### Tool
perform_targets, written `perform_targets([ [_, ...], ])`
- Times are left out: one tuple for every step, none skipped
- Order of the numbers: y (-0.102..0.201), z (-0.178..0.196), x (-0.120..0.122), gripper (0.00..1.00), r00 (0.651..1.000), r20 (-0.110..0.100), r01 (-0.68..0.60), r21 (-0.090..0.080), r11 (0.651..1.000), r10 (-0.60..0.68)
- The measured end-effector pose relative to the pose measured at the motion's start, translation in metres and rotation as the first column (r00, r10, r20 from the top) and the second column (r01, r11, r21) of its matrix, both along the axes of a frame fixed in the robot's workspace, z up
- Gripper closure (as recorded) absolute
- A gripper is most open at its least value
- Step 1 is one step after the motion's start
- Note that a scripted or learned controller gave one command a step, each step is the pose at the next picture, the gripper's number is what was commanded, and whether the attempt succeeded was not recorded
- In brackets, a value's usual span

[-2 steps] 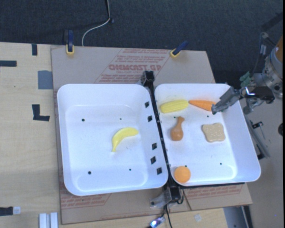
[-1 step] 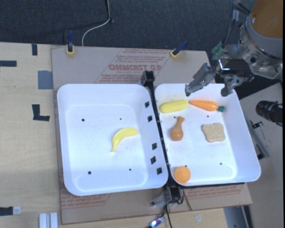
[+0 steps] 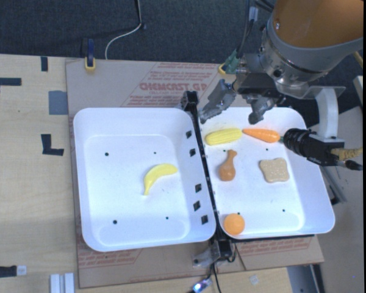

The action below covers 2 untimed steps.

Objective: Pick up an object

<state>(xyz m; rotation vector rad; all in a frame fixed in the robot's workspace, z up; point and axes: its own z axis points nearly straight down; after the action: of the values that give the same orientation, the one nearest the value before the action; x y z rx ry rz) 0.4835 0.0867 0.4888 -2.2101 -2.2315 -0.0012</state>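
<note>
camera view: the grey two-finger gripper [image 3: 236,107] hangs above the far edge of the right shallow white plastic bin [image 3: 314,209], its jaws spread apart with nothing between them. just below it lie a pale yellow corn cob [image 3: 222,137] and, near it on its right, an orange plastic carrot [image 3: 261,135]. nearer the camera sit a brown toy drumstick [image 3: 227,165], a tan slice of toy bread [image 3: 274,170] and a round orange fruit [image 3: 233,224] by the near rim. a yellow toy banana [image 3: 157,176] lies alone in the left white bin [image 3: 88,163].

to pick well, i judge the corn cob the closest target: centre the fingers across its short width, come straight down, and stay off the black divider clips [image 3: 197,157] and the carrot beside it before closing.
</note>
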Motion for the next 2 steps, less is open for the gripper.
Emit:
perform_targets([
  [-0.0041, 0.0098, 0.0005, 1.0, 1.0, -0.001, 0.006, -0.002, 1.0, -0.006],
  [-0.0033, 0.0194, 0.0007, 1.0, 1.0, -0.002, 0.005, -0.002, 1.0, -0.005],
])
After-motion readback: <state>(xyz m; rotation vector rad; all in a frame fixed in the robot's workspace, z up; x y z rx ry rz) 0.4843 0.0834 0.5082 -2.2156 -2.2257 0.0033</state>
